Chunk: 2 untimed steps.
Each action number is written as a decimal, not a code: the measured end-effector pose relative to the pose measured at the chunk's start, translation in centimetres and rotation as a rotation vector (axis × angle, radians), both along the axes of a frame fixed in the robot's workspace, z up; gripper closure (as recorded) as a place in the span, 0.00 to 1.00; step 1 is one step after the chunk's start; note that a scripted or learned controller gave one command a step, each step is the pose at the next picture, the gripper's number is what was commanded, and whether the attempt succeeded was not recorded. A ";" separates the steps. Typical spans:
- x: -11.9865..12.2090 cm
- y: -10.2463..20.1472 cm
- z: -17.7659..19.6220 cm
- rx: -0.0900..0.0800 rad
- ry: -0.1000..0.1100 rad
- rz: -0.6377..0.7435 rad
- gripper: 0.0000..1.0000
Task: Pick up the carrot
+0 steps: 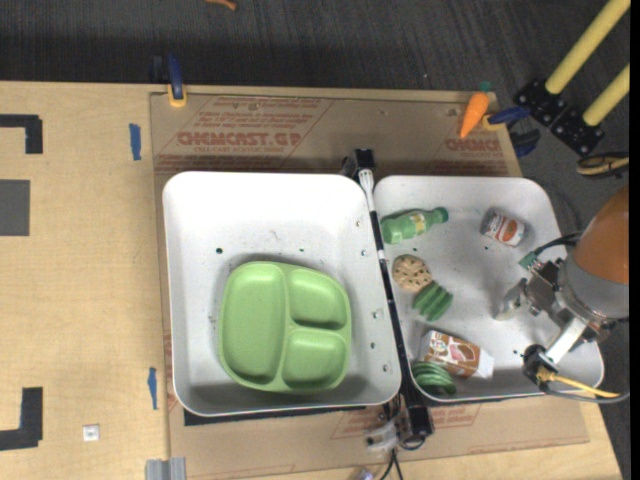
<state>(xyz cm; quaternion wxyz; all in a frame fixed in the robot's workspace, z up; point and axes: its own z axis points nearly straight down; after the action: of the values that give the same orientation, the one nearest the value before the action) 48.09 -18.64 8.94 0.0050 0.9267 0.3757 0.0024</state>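
Camera view, from above at a slant: the carrot (473, 114) is spotted lying on the tabletop (90, 268) just beyond the far edge of the right bin (535, 203), outside both bins, with its green top pointing away. It is well apart from the gripper (522, 303), which is seen low over the right bin's near right part, the arm (600, 258) reaching in from the right. Whether the jaws are released or clenched cannot be told from here; nothing is seen between them.

Inside the right bin a green bottle (412, 224) is laid on its side near the far left corner, a small can (503, 228) is toppled near the far right, and a cookie (409, 270), a green ridged piece (433, 300) and a brown carton (455, 354) are scattered down the left half. A green divided plate (285, 323) is set in the left bin (200, 218).

The pick is judged not yet begun: the carrot sits untouched, so a reach over the far rim would be called for, and the rim itself could get in the way.
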 end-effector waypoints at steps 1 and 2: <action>0.2 5.1 0.0 0.001 -0.009 -0.372 0.00; 0.3 -1.1 0.0 0.023 0.003 -0.054 0.00</action>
<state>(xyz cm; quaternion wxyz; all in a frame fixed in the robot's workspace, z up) 48.34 -19.76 8.91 -0.0060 0.9365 0.3506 0.0050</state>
